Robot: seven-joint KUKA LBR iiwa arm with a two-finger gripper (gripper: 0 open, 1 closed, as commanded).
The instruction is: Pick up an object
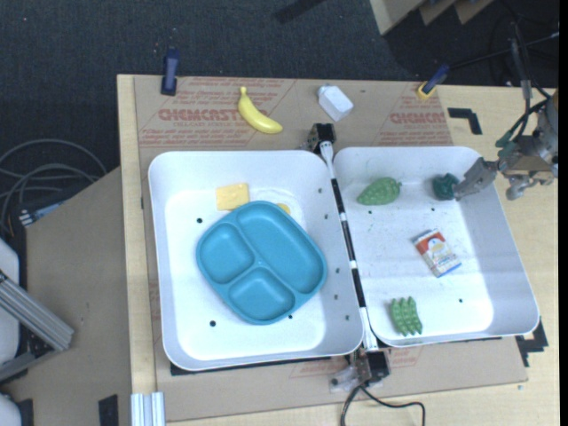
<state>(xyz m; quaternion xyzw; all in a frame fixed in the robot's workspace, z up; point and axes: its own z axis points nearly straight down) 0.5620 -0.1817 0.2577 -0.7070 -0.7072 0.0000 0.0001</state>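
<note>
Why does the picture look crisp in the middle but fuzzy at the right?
In the camera view, even overhead light keeps the blue tray sharp, with soft shadows; the white bins look slightly washed out; the arm and pincer at right look smeared, possibly from motion.

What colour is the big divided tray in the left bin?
Blue: the tray, seen in the camera view.

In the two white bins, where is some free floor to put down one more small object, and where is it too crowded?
Right bin: bare floor between the light green object, the small box and the green ridged piece. Left bin: crowded, because the blue tray covers the middle beside the yellow block; bare strips remain along the walls.
</note>
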